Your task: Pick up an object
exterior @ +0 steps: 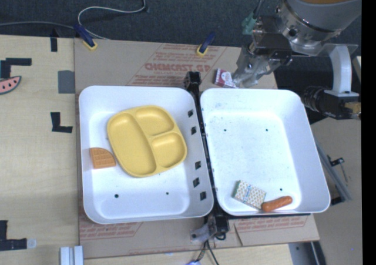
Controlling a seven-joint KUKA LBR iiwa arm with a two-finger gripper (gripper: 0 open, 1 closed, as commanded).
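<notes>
My gripper (pixel 247 76) hangs over the far rim of the right bin (pixel 305 140), near its back left corner, with nothing seen in its grasp. Far from it, at the right bin's near edge, lie a small patterned packet (pixel 249 194) and an orange sausage (pixel 276 203) side by side. The left bin (pixel 88 193) holds a yellow divided plate (pixel 147 140), and an orange waffle piece (pixel 101 157) lies just left of the plate.
A small red and white item (pixel 222 77) lies on the cardboard behind the bins, just left of the gripper. Black clips (pixel 192 79) sit along the seam between the bins. Cables (pixel 111 8) run across the back of the bench.
</notes>
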